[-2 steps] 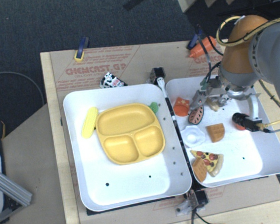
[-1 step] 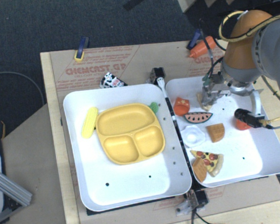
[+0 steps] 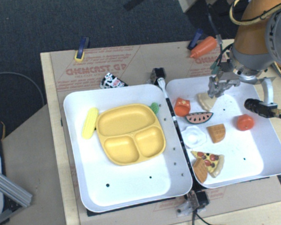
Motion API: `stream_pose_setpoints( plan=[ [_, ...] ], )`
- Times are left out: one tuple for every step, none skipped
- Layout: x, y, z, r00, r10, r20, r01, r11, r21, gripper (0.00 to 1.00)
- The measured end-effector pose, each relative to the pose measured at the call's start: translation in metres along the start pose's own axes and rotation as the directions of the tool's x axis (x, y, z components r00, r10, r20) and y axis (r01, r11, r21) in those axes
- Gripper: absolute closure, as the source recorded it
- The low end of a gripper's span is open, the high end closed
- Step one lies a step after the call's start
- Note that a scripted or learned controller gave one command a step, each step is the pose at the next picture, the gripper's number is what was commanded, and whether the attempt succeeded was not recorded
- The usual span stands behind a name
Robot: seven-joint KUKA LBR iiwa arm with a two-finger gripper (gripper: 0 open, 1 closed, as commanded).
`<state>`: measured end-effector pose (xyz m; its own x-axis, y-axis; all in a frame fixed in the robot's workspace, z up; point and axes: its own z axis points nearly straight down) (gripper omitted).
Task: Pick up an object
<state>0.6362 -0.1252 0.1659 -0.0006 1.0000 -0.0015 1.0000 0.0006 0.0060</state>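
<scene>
Left bin (image 3: 87, 180): we see a glossy yellow three-part tray (image 3: 130, 133), with a corn cob (image 3: 89, 123) beside its left edge.
Right bin (image 3: 265, 156): tomato (image 3: 182, 106), watermelon slice (image 3: 199, 118), toast (image 3: 216, 132), pizza slice (image 3: 208, 162), red ball (image 3: 245, 122), a pale wedge (image 3: 205, 101).
Gripper (image 3: 218, 87): over the pale wedge at the bin's far side; we cannot tell its jaw state.
Around: orange carrot (image 3: 203, 47) on the cardboard behind.

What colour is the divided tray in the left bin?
Yellow; the tray shows plainly in the camera view.

Lab – robot arm (image 3: 256, 27), bench bins (image 3: 78, 141)
</scene>
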Motion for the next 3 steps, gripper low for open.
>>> stream_pose_setpoints(
  plan=[
    [0.0,0.002,-0.054,1.0,-0.001,0.0,0.001,1.0,-0.002,1.0],
    [0.061,-0.016,-0.052,1.0,-0.005,-0.004,0.005,1.0,0.009,1.0],
    [0.113,-0.038,-0.063,1.0,-0.005,-0.005,0.005,1.0,0.009,1.0]
  ],
)
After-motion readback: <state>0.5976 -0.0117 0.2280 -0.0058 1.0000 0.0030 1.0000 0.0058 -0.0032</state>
